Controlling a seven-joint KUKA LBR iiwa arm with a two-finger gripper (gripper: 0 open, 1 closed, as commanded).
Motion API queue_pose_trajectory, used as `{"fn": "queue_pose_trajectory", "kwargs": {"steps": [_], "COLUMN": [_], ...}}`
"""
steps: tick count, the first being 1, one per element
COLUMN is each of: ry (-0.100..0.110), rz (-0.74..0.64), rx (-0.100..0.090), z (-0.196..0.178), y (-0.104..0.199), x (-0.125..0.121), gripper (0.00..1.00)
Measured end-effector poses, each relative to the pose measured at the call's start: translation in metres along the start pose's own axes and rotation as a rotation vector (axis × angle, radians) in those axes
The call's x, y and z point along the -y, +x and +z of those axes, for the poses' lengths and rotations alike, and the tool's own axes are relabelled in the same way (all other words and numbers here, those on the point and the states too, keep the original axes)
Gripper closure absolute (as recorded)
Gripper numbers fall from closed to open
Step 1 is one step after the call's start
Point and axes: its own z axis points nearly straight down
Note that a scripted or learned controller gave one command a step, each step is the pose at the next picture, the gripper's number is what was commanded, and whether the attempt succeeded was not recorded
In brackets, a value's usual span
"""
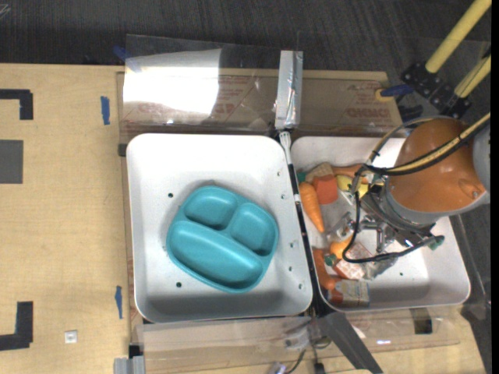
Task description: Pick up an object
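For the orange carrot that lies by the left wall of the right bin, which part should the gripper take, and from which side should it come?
Probably the middle of the carrot, from straight above. It lies flat and long, running along the bin's left wall, so the fingers would best close across its narrow width. The wall side looks tight, and other small items crowd its lower end, so the upper half seems freer. The gripper sits to its right.

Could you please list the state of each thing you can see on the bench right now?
Teal divided plate: lying flat, right way up, in the left bin, compartments bare.
Carrot: lying along the right bin's left wall.
Small colourful items: heaped together beside the carrot, too jumbled to identify.
Gripper: lowered into the right bin over the heap.
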Motion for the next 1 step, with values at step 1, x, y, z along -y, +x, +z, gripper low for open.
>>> {"fn": "queue_pose_trajectory", "kwargs": {"steps": [1], "ry": [0.004], "rz": [0.052], "rx": [0.002], "z": [-0.0005], "y": [0.0108], "x": [-0.0116], "gripper": [0.0]}}
